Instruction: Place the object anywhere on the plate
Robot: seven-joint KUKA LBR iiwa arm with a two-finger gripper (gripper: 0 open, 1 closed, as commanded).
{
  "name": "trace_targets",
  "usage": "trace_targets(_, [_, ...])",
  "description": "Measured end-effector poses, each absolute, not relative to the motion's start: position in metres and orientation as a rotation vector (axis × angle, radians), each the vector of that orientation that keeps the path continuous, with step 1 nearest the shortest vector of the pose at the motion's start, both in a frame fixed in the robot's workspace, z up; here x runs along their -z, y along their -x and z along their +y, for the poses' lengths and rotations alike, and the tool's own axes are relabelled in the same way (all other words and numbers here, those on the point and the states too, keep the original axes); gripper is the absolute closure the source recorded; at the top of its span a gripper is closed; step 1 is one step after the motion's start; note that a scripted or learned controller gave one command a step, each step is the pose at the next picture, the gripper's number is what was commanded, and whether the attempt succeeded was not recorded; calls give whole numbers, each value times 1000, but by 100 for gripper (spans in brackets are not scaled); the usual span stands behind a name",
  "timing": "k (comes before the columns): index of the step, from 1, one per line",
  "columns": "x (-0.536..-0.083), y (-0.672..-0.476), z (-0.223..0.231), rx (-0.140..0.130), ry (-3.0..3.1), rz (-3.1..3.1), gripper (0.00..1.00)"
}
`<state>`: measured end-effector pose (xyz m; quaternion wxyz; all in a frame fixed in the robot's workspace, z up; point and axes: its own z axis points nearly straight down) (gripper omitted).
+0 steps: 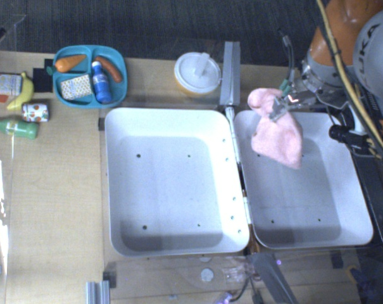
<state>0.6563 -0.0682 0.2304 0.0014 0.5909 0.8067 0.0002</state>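
The gripper (281, 108) hangs over the far left corner of the right-hand shallow white bin (318, 233), and its fingers are pinched closed on the upper part of a soft pink cloth (276, 135). Most of the cloth droops below and to the near side of the fingers, its lower folds over the bin floor; whether they touch it I cannot tell. Being limp and light, it will sag and swing, so a bunched hold near its top edge, as here, looks the sounder choice. Left of the fingers lies the second white bin (172, 233). Farther left on the wooden counter (52, 189), a blue divided plastic plate (118, 75) carries toy food; it looks like the target, well apart from the fingers.
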Motion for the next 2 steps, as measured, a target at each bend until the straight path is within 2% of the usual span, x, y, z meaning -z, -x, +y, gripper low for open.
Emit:
trace_targets(1, [-225,-658,-66,-1,-1846,2538,100])
trace_targets(2, [-217,-630,-28,-3,-1299,2858,100])
